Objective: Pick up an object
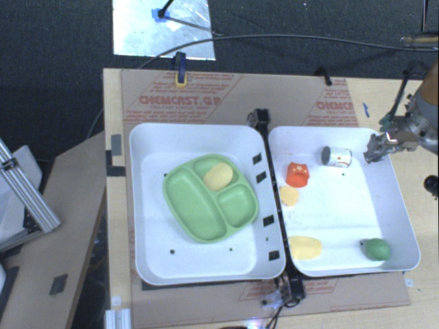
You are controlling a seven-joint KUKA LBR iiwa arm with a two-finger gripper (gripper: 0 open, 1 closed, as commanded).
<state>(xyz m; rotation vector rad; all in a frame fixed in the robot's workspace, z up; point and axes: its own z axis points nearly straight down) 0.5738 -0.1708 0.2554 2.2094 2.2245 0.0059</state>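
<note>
The right bin (394, 204) holds a small silver-and-white can (337, 157) on its side, a red pepper-like piece (297, 175), a small pale orange piece (289, 196), a yellow lemon-shaped piece (305, 247) and a green ball (376, 249). In the left bin (147, 184) lies a green divided plate (206, 201) with a yellow piece (219, 177) in its top compartment. My gripper (376, 149) hangs over the right bin's upper right rim, to the right of the can and apart from it.
A cardboard sheet (206, 94) lies under both bins. Black clips line the divider (267, 184) between them. The arm (420, 118) comes in from the right edge. A grey rail (24, 190) stands at the far left.
</note>
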